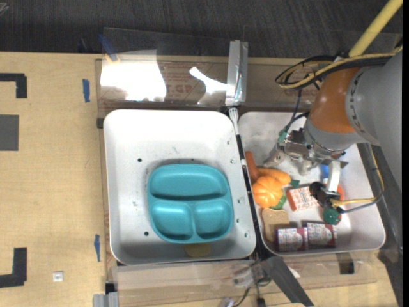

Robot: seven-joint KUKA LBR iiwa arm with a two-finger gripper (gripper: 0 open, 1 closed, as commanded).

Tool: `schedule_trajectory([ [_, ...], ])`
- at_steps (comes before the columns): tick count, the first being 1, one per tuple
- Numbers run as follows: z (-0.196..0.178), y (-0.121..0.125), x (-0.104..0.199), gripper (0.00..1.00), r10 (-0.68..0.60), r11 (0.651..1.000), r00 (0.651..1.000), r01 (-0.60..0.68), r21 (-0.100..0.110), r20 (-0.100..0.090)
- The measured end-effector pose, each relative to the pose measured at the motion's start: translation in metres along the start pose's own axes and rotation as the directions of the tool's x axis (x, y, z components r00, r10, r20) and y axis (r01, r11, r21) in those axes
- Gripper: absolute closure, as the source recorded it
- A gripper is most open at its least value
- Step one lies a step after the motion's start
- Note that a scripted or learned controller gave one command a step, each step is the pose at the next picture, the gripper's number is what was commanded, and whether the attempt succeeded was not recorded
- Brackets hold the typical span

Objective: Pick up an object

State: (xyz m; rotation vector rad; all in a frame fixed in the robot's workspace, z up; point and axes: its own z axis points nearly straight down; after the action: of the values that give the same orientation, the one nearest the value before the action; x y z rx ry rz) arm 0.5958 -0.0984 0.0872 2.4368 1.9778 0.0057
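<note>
Arm low over the right bin [370, 232], jaws [305, 153] hidden under the wrist; can't tell their state. Orange pumpkin [271, 188] just left-near. Reach step, I judge; next needs a centred descent onto one object.

Grey, rounded arm [380, 101] with a broad orange band [333, 104] above the wrist — metallic wrist hardware below, black and yellow cables [305, 72] looped beside, blue-and-white fittings lower down.

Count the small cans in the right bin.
2: both cans lie side by side at the right bin's near edge, one left, one right. The arm may hide others.
</note>
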Motion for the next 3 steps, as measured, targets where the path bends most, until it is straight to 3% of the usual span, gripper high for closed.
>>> schedule_trajectory([
  [1,-0.001,-0.019,-0.002,0.00,-0.146,0.989,0.989,0.146,-0.002,0.000],
  [2,-0.001,-0.019,-0.002,0.00,-0.146,0.989,0.989,0.146,-0.002,0.000],
  [3,-0.001,-0.036,-0.003,0.00,-0.217,0.976,0.976,0.217,-0.003,0.000],
])
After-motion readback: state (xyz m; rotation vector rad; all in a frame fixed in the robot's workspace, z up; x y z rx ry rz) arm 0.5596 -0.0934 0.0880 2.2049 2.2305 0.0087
